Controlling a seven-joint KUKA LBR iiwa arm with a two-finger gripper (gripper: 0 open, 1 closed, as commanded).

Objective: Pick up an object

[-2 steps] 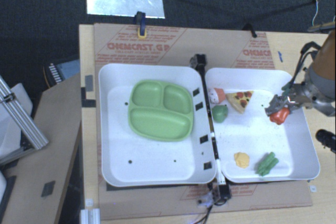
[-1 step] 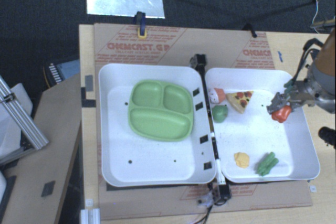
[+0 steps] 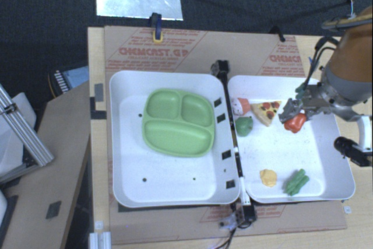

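Note:
My gripper (image 3: 292, 114) hangs over the upper right part of the right bin (image 3: 332, 183). A small red toy vegetable (image 3: 296, 123) shows between its dark fingers, and they are shut on it. Just left of it lies a toy pizza slice (image 3: 266, 111). A red and white toy (image 3: 239, 105) and a round green toy (image 3: 243, 125) lie near the bin's left wall. Toward the bin's front lie a yellow piece (image 3: 268, 177) and a green bean-like toy (image 3: 296, 182).
The left bin (image 3: 125, 178) holds a green divided plate (image 3: 178, 122). A black divider rail (image 3: 230, 131) runs between the bins. The grey arm with its orange band (image 3: 352, 55) comes in from the right, with a black part (image 3: 349, 150) over the right bin's edge.

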